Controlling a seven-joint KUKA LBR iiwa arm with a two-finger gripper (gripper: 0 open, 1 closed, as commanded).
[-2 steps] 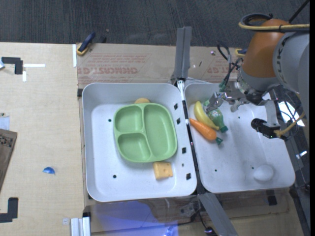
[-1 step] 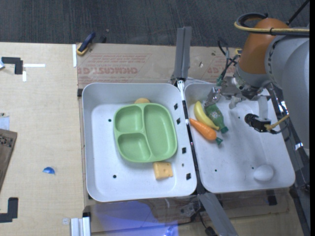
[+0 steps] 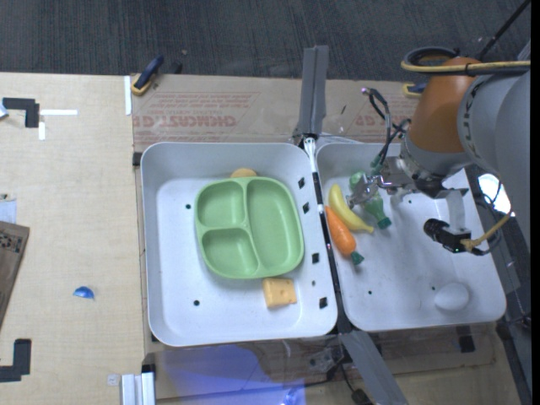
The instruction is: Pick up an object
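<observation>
In the right bin point(image 3: 413, 264) a yellow banana point(image 3: 343, 208) lies along the left wall. An orange carrot point(image 3: 342, 233) with a green tip rests just below it. A light green item point(image 3: 359, 180) and a small teal piece point(image 3: 383, 220) lie beside the banana. My gripper point(image 3: 371, 189) hangs low over the upper left of this bin, right at the light green item and the banana's upper end. The wrist hides what lies directly beneath it. A pale white rounded object point(image 3: 452, 295) sits at the bin's lower right.
The left bin point(image 3: 153, 251) holds a green divided plate point(image 3: 249, 226), a yellow block point(image 3: 279, 293) below it and a yellow-orange item point(image 3: 243, 174) peeking out behind it. A black cable point(image 3: 447, 234) loops over the right bin. The grey divider post point(image 3: 313, 91) stands between the bins at the back.
</observation>
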